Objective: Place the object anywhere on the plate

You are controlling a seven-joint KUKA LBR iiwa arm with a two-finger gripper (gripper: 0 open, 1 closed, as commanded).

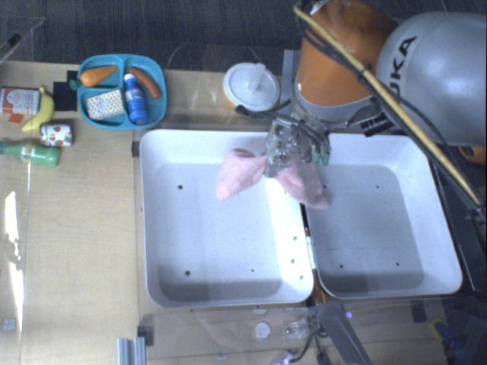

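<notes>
Legible markings: one partial brand mark.
The grey arm housing at upper right carries dark capital letters, of which "KA" reads clearly. The small packages at the bench's left edge bear print too small to read.

Wooden bench, two white bins, blue tray

My worktop is pale wood, spreading widest to the left; beyond its far edge lies dark grey floor; a bright patch of light glares on the wood at the far left; dark fittings crowd the near edge.
</notes>
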